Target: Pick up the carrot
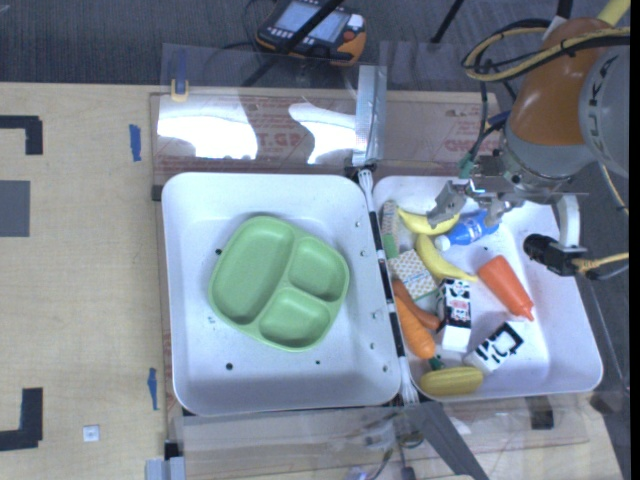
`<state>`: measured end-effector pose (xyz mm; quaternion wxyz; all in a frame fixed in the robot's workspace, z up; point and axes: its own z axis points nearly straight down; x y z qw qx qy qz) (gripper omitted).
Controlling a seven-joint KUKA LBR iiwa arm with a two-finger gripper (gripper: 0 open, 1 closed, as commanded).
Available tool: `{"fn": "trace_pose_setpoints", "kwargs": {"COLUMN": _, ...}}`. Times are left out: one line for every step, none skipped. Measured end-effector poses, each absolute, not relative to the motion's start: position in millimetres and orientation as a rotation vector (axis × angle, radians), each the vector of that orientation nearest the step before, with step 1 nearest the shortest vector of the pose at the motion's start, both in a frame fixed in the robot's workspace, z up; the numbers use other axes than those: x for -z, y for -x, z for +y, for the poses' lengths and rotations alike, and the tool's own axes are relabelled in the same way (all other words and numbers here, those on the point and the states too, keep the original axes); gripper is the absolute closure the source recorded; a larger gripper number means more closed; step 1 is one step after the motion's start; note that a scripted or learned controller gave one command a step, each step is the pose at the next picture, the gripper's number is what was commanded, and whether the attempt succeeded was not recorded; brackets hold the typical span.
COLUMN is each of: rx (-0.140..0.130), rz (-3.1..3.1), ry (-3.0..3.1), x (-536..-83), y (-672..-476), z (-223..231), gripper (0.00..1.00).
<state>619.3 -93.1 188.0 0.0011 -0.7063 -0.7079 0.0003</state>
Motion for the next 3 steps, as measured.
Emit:
{"fn": "trace_pose_setpoints", "kwargs": {"rx": 0.001, "rz": -2.011, "ry": 2.413, "x": -87, "y": -601.6, "z": -146, "gripper": 0.00}}
{"fn": "trace_pose_setpoints", "kwargs": {"rx": 0.007, "rz": -2.009, "ry": 2.418, "x": -98, "y": -602.7, "z": -147, "gripper": 1.00}}
{"fn": "trace_pose_setpoints", "kwargs": {"rx": -0.041, "rz": -1.638, "ry": 2.645, "x": -85, "y": -660.2, "z": -159, "gripper": 1.00}}
